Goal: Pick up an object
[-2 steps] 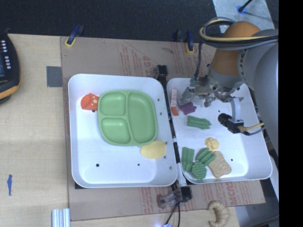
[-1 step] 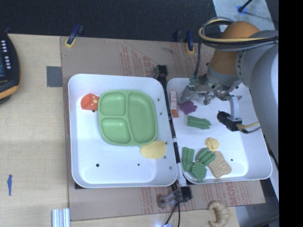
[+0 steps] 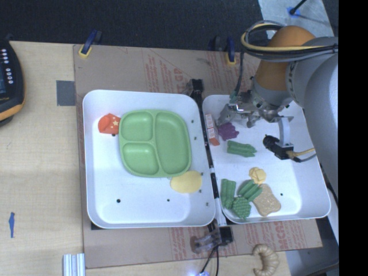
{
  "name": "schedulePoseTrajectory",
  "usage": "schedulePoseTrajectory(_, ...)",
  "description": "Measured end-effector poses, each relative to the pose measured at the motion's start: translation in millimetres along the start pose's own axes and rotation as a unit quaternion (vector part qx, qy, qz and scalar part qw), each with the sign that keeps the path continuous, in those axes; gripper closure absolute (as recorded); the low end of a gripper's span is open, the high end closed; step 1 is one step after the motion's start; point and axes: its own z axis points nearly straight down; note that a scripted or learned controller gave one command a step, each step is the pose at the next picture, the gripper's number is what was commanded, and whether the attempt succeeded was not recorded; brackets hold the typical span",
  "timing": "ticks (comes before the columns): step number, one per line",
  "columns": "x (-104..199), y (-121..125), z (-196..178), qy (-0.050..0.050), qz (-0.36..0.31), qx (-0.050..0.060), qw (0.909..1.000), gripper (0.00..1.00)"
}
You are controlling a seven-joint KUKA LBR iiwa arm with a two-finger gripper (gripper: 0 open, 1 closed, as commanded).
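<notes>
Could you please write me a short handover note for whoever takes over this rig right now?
Gripper: low over the far end of the right bin, above the purple toy; finger state cannot be told, and nothing is seen held.
Right bin: purple toy, green pod, small yellow piece, green pieces, tan cracker.
Left bin: green divided plate, red toy, yellow piece.
Done: arm is positioned in the right bin.
Left: grasp an object and lift it.
</notes>
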Motion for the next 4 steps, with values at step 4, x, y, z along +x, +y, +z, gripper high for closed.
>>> schedulePoseTrajectory(4,-4.5,-0.1,0.2,0.001,0.001,0.0,1.0,0.0)
